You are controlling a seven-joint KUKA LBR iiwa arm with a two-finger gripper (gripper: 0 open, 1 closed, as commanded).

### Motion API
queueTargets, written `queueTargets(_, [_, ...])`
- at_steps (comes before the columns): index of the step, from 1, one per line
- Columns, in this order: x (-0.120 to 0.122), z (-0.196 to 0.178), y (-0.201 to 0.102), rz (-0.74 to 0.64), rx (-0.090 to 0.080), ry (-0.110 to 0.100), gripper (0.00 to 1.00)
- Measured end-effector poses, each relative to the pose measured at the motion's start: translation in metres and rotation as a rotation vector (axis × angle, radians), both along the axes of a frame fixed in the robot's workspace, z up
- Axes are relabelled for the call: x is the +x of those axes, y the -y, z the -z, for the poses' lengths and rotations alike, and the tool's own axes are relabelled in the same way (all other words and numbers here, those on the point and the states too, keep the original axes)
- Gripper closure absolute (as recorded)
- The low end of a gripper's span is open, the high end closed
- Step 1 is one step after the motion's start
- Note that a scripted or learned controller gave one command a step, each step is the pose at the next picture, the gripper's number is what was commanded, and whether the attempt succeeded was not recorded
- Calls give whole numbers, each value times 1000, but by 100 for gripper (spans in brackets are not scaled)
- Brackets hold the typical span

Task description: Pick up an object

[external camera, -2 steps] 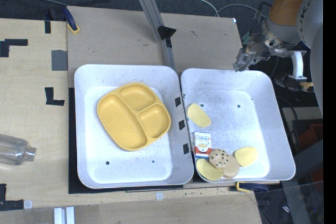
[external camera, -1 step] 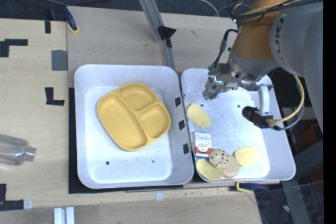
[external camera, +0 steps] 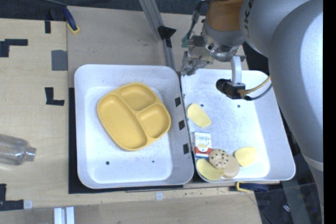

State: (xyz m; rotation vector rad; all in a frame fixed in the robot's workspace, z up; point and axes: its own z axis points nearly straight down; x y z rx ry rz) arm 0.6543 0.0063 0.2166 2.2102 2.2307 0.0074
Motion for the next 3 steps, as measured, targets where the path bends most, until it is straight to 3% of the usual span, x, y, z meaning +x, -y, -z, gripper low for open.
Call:
queueTargets(1, [26, -50, 0, 6, -2, 1, 100])
queueTargets(2, [-2, 34, 71, 15, -6, -15, 100])
queueTargets(3, [-71, 29, -37, 2, 0, -8, 100])
